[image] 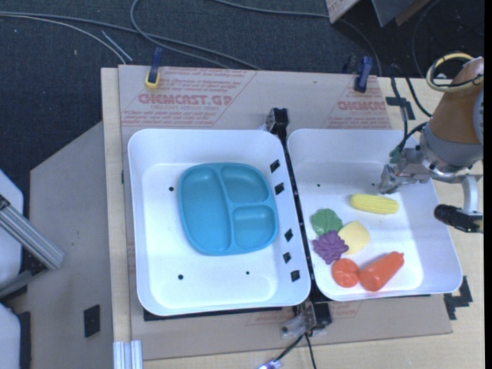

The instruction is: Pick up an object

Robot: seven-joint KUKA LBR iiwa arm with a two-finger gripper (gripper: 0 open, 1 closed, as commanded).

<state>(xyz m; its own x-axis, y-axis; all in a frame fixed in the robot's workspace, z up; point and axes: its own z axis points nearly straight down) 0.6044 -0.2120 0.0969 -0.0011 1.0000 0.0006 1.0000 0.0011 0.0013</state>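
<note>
Your arm [455,121]: rounded orange band above a grey wrist section, with a pale yellow cable loop [446,66] arching over its top. Your gripper [390,180]: small, grey metal with dark parts. Black cabling trails beside the wrist.

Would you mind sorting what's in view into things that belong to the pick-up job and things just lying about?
Job:
two-finger gripper
yellow toy corn cob
green leafy toy
purple grape toy
pale yellow toy
red tomato toy
orange carrot toy

Lying about:
blue divided plastic tray
orange clamp
blue clamp
</note>
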